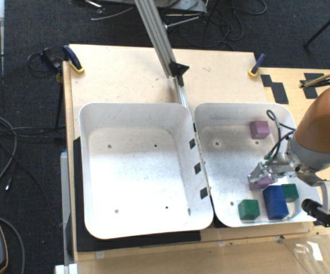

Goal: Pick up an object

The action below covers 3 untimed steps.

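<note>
Hand point(263, 174) low in right bin point(222, 121), sitting right over purple block point(260, 181) at its tip. Can't tell if it's grasping. Blue block point(276, 202) just beside, green cube point(248, 209) near front wall.

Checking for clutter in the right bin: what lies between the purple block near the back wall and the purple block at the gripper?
In the camera view, bare white bin floor separates the back purple block from the purple block at the gripper; a thin cable runs alongside.

Arm point(324, 131) cut off at right edge
</note>
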Motion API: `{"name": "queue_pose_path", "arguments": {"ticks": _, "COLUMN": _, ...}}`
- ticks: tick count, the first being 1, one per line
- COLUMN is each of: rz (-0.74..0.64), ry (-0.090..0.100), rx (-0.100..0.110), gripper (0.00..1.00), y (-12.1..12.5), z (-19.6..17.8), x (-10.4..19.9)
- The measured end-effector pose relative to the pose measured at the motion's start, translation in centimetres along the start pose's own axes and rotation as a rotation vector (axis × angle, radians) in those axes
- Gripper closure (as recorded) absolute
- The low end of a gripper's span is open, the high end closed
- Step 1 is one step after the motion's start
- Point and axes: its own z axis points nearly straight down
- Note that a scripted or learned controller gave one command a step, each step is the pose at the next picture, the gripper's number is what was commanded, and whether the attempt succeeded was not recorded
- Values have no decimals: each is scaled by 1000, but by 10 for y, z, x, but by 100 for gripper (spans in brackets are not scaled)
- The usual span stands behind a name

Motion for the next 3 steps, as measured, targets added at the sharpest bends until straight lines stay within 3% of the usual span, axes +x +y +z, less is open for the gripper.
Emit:
{"name": "queue_pose_path", "arguments": {"ticks": 1, "rz": -10, "ry": 3, "rx": -4, "gripper": 100, "y": -11, "z": -70, "x": 79}}
{"name": "queue_pose_path", "arguments": {"ticks": 2, "rz": -9, "ry": -1, "rx": -3, "gripper": 100, "y": 26, "z": -67, "x": 156}}
{"name": "queue_pose_path", "arguments": {"ticks": 3, "rz": -10, "ry": 22, "rx": -16, "gripper": 100, "y": 20, "z": -75, "x": 200}}
